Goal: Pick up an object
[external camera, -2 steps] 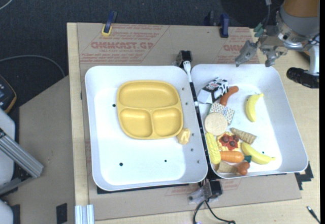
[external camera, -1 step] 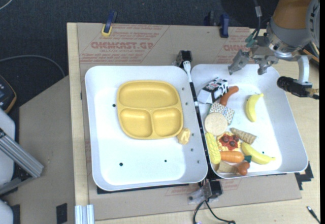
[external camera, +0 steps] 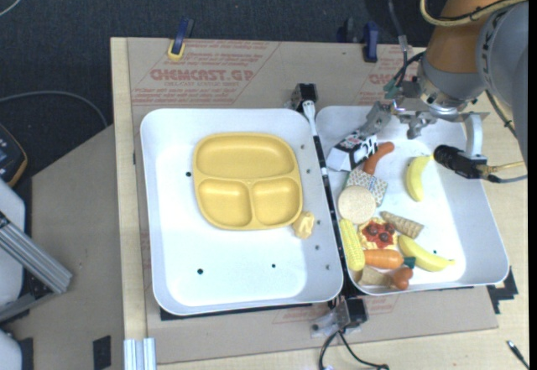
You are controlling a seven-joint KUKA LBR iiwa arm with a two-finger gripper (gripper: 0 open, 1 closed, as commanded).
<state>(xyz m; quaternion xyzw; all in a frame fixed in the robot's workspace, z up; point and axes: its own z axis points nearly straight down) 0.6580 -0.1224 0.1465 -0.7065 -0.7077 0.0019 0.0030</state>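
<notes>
My gripper (external camera: 395, 122) hovers over the far end of the right bin (external camera: 474, 221), fingers spread open with nothing between them. Just below it lie a black-and-white packet (external camera: 356, 144) and a red-orange sausage (external camera: 379, 156). A small yellow banana (external camera: 415, 178) sits to the right of the sausage. Nearer the front are a round tan cracker (external camera: 357, 203), a corn cob (external camera: 352, 244), a tart with red berries (external camera: 377, 232), a carrot (external camera: 383, 259), a wafer (external camera: 402, 224) and a second banana (external camera: 426, 255).
The left bin (external camera: 168, 234) holds a yellow divided plate (external camera: 247, 179) and a small pale yellow piece (external camera: 304, 226) by its right wall. The divider between the bins (external camera: 320, 184) runs close to the toy food.
</notes>
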